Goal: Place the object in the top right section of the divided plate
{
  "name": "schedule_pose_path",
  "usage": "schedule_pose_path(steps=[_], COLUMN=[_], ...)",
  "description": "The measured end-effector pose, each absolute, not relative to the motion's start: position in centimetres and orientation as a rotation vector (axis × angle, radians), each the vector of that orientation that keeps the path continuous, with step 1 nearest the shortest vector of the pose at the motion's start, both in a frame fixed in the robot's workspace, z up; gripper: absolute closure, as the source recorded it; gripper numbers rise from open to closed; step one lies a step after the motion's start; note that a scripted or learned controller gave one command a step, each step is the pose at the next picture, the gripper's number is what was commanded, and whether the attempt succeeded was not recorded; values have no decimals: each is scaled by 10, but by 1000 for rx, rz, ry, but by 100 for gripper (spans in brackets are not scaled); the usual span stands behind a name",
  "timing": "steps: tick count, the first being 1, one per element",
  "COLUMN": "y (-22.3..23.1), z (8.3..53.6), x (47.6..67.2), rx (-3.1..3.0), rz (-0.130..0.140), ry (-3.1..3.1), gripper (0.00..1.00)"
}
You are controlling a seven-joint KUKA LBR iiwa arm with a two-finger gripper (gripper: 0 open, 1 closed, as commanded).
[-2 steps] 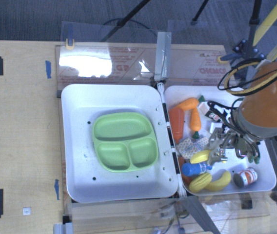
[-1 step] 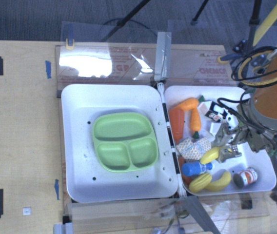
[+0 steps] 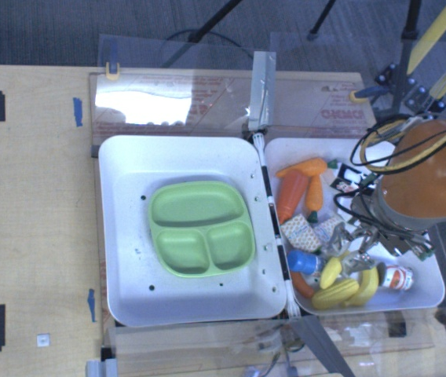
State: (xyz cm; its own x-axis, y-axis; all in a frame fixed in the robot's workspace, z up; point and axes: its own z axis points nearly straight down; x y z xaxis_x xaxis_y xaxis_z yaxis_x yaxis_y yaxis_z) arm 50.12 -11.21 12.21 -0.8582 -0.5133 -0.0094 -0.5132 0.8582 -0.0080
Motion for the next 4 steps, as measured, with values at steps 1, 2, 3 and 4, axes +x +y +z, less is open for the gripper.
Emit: schedule_pose_path(steps=[1, 2, 3, 4], y=[-109, -141, -132, -60], z=[109, 162, 106, 183], x=[511, 489, 489, 481], rx=[-1191, -1549, -2014, -2453], rz=[-65, 2, -30, 5], ry=[2869, 2728, 2390, 1958], gripper=[100, 100, 100, 100])
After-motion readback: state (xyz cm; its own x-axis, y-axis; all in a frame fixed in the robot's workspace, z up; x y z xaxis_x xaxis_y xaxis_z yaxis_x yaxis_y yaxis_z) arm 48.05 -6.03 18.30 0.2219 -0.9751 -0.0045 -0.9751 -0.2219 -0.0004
